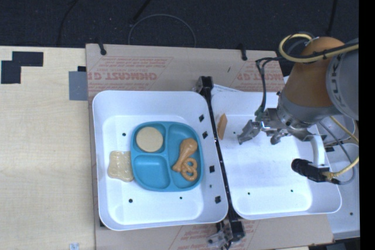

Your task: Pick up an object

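A: Behind the table (41, 143) lies dark carpet strewn with thin black cables; the tabletop itself is pale wood grain, with a sheet of printed brown cardboard (152, 70) under two glossy white bins.

B: And in the left bin (111, 208)?

A: A blue plastic tray (153, 175) with three rounded compartments. A flat tan disc (149, 139) sits at its 11 o'clock, a drumstick-shaped piece (186, 152) and a knotted pretzel (189, 169) at 3 o'clock. A pale, lumpy slab (120, 165) rests just off the tray at 9 o'clock.

B: The right bin (269, 196)?

A: A small orange-brown block (222, 125) stands at its 10 o'clock, against the wall. The metal pincer (249, 133) hangs near it, apart from it, at the block's 3 o'clock.

B: Is the pincer closed?

A: Nobody could tell from this slant; nothing is seen between its tips.
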Motion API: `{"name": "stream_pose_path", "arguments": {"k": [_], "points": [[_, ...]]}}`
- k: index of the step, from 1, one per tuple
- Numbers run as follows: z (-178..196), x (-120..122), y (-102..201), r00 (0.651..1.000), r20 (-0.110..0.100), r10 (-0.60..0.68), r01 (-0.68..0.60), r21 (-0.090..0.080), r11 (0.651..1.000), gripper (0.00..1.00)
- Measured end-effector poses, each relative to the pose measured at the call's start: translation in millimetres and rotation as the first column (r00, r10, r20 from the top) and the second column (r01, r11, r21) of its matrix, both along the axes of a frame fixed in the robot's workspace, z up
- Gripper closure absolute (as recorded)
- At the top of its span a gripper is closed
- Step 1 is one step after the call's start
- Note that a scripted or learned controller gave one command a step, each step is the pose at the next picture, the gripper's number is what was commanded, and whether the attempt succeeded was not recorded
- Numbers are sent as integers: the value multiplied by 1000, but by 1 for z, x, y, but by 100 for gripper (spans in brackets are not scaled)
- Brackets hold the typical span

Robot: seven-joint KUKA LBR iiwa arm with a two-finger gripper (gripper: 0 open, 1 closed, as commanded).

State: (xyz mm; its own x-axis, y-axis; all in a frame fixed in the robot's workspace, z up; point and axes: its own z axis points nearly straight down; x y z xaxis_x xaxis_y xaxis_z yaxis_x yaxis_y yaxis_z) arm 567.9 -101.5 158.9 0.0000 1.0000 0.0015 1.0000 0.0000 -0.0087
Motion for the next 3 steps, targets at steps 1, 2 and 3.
{"name": "stream_pose_path", "arguments": {"k": [1, 2, 3], "points": [[-45, -2, -4, 1000, 0, 0, 0, 0, 1000, 0], [-73, -2, -2, 1000, 3, -1, 1, 0, 1000, 0], [-61, -2, -4, 1000, 5, -6, 6, -1, 1000, 100]]}}
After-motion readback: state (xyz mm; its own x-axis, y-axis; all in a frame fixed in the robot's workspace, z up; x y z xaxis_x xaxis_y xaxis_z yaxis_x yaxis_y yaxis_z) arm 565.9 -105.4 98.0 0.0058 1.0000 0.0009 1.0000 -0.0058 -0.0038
